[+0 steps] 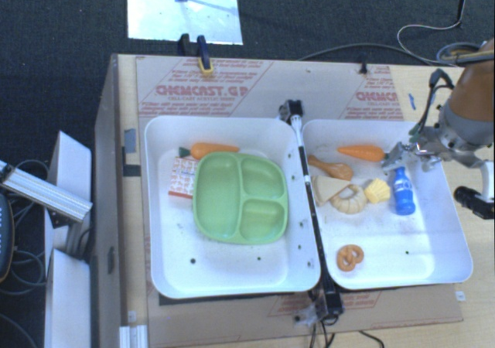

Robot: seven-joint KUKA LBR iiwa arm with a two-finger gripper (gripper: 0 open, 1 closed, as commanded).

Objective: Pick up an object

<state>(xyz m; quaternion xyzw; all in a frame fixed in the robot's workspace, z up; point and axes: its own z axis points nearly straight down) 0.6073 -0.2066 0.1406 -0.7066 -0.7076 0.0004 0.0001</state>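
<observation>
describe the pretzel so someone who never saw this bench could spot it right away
Start at the right bin, the one on the arm's side. Most items crowd its far half; the pretzel lies alone in the near half, close to the divider between the bins. It is a small orange-brown knotted ring with holes, unlike the pale croissant above it.

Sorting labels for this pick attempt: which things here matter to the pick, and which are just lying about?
In play, near the gripper in the right bin:
blue bottle
carrot
yellow block

Lying about:
pretzel
croissant
green divided plate in the left bin
second carrot
</observation>
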